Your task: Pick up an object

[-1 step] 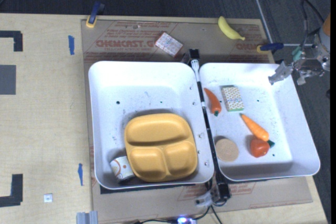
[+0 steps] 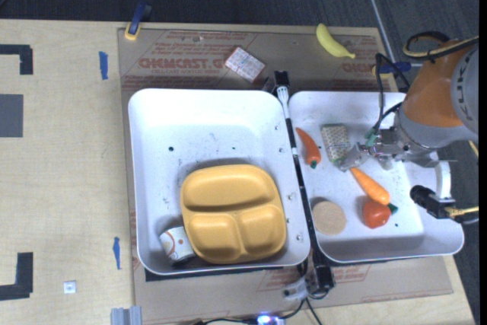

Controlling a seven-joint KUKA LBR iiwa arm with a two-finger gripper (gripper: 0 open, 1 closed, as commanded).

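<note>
The right bin [image 2: 434, 240] holds a small orange-red pepper [image 2: 308, 147] by its left wall, a speckled grey-green block [image 2: 335, 136], a carrot [image 2: 370, 185], a red fruit with a green stalk [image 2: 376, 215] and a flat tan disc [image 2: 329, 217]. My gripper [image 2: 352, 157] reaches in from the right and sits low in this bin. It is just below the grey-green block and at the carrot's upper left end. Nothing is visibly lifted by it.
In the left bin [image 2: 152, 118] lie a large yellow divided tray [image 2: 232, 211] and a small white and orange cup [image 2: 175, 242]. Behind the bins, a yellow banana [image 2: 335, 42] and a patterned card [image 2: 244, 63] rest on the cardboard. A black clip [image 2: 281, 80] sits between the bins.
</note>
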